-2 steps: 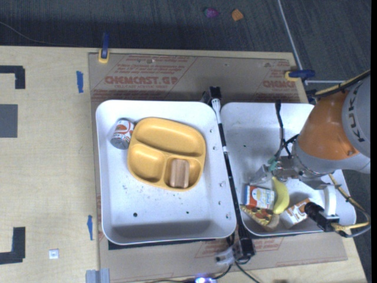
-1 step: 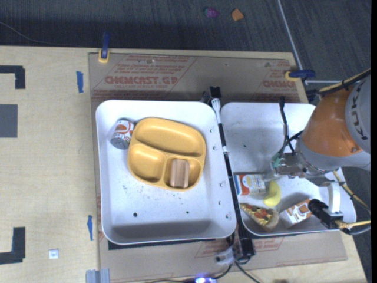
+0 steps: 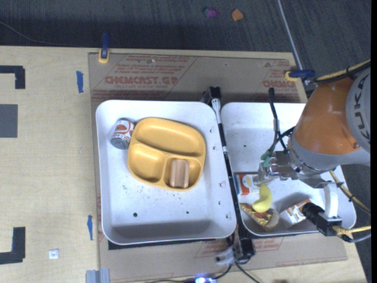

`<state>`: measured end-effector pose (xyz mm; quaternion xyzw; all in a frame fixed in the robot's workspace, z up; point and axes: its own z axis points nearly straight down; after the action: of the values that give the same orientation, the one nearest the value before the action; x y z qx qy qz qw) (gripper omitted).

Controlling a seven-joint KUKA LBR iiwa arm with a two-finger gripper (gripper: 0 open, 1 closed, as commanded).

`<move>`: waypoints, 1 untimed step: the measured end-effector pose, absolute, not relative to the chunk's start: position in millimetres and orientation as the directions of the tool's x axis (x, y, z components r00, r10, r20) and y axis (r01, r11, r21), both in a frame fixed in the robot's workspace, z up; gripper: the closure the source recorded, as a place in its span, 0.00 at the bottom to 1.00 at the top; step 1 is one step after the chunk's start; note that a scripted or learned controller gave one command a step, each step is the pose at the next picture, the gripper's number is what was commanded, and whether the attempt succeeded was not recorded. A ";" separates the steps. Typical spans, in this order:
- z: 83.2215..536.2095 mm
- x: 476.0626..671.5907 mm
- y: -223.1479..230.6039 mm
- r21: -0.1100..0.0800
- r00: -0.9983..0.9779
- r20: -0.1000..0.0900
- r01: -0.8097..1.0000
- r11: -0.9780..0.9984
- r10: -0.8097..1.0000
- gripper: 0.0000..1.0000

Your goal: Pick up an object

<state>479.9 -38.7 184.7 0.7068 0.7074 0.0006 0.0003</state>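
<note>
Orange-banded arm (image 3: 327, 122) over right bin (image 3: 247, 122), end effector (image 3: 272, 171) grip unclear, banana (image 3: 263, 199) below

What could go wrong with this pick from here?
The items under the gripper lie piled together in the right bin: a yellow banana-shaped toy against a small packet and other bits, so the fingers may catch two things or slip off. The pile also sits close to the bin's near wall, which the gripper could bump.

A yellow tray (image 3: 159, 146) and a small can (image 3: 122, 133) sit in the left bin (image 3: 118, 217) on the counter (image 3: 41, 158).
</note>
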 end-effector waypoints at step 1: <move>199.4 480.6 5.5 0.005 -0.001 0.000 1.000 0.001 1.000 1.00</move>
<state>480.6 5.5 199.4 0.7066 0.7076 0.0015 0.0018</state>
